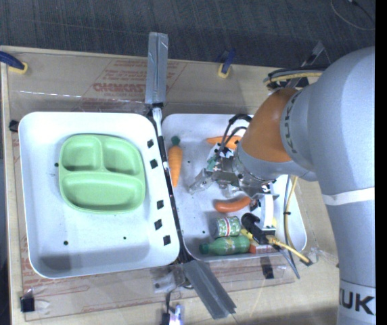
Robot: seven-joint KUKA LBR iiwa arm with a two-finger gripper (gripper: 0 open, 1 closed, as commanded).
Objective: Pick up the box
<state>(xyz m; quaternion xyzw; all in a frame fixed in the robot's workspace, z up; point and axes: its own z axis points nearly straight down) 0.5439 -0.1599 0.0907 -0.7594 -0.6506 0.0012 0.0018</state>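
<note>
Arm enters from the right, its grey bulk over the right side of the right bin. The orange band faces up-left and the wrist bends down into the bin. Gripper sits low over the middle of the right bin, pointing left toward the divider between the bins. Cannot tell whether it is wide or narrow, since the metal parts blur together. Nothing visibly held.

Counts:
- Two white bins, side by side.
- Left bin: one green divided plate with three compartments, lying flat in the upper half.
- Right bin: one carrot with a green top, lying lengthwise beside the left wall, just left of the gripper.
- One orange piece above the gripper, partly covered by the wrist.
- One orange-red piece just below the gripper.
- One can with a green and red label, on its side.
- One green bottle on its side along the bottom wall, just under the can.
- Three blue clamps on the bench edge, e.g..

Box: cannot tell where it lies or how it stands relative to the gripper. Nothing near the gripper reads clearly as a box.
</note>
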